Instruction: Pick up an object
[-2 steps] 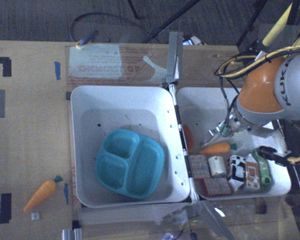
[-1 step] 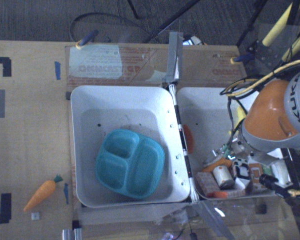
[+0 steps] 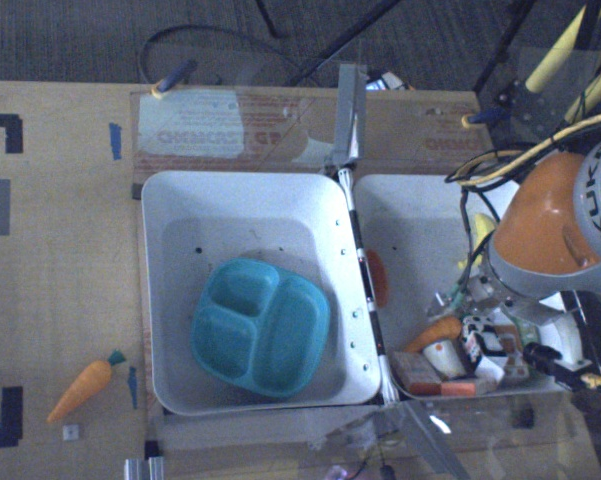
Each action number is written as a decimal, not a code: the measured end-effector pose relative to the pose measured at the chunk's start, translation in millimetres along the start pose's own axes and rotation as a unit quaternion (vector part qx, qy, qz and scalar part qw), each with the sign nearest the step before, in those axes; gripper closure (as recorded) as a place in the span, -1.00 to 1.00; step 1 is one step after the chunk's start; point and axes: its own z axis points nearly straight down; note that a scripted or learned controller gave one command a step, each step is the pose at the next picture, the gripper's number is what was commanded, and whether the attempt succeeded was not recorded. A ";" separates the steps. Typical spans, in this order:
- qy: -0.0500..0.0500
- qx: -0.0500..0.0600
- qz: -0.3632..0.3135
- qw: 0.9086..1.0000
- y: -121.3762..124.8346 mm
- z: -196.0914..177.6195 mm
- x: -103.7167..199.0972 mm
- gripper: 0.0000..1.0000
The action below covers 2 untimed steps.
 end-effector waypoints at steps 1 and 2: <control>0.001 0.007 0.043 0.999 34.2 -133.7 72.9 1.00; 0.001 0.007 0.053 0.999 43.4 -156.1 105.7 1.00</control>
